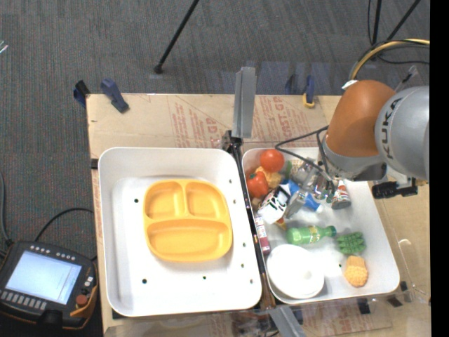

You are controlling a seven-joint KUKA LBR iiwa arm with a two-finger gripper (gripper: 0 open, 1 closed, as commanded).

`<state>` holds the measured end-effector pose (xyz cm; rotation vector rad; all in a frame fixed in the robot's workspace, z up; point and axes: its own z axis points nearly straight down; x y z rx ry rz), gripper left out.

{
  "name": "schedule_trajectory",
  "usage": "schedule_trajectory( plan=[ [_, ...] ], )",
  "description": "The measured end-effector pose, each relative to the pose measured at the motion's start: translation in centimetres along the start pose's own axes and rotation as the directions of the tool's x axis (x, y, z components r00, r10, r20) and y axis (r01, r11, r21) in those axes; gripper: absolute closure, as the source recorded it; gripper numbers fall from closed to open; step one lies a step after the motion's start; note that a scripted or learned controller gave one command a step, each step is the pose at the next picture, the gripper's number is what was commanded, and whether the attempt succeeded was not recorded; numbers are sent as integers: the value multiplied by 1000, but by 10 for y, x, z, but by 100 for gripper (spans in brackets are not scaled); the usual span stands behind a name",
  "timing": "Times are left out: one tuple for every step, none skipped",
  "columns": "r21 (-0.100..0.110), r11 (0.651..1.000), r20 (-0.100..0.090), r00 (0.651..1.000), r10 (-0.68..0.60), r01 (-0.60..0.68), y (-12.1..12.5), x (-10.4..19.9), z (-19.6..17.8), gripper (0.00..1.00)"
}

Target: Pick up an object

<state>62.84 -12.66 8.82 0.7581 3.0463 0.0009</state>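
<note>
The two-finger metal gripper (303,194) is low among the clutter at twelve o'clock in the right white bin (382,237), grip state impossible to tell, seemingly reaching for the blue-and-white carton (280,201); next, closing and lifting.

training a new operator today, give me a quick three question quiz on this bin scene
1. True or false: the yellow divided tray lies in the left bin.
2. Which sits nearest the corn cob? A tomato B broccoli C red pepper
3. Fill in: the gripper is over the ____ bin.

Key: 1 true. 2 B. 3 right.
</note>
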Motion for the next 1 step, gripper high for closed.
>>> schedule_trajectory(
  plan=[
    [6, 1000, 5, 1000, -18, 18, 31, 17, -2, 0]
  ],
)
